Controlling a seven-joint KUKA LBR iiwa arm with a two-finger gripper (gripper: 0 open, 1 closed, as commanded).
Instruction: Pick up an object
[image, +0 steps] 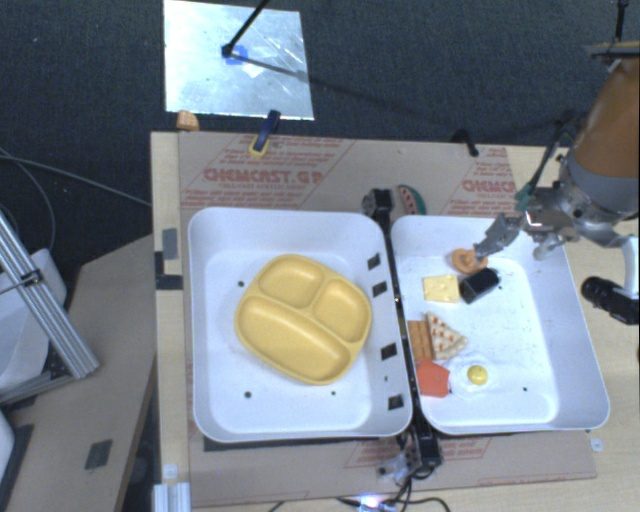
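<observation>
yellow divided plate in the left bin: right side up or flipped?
Right side up. The yellow plate lies flat in the left bin with its three compartments and raised dividers facing the camera; nothing is in them.

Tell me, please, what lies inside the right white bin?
Inside the right bin: a yellow cheese square, a pizza slice, a fried egg, a red piece, a brown round piece. The gripper covers whatever lies beneath it.

toy food (444, 340) crowds the right bin's (560, 400) left side; its right half is bare and open.
</observation>
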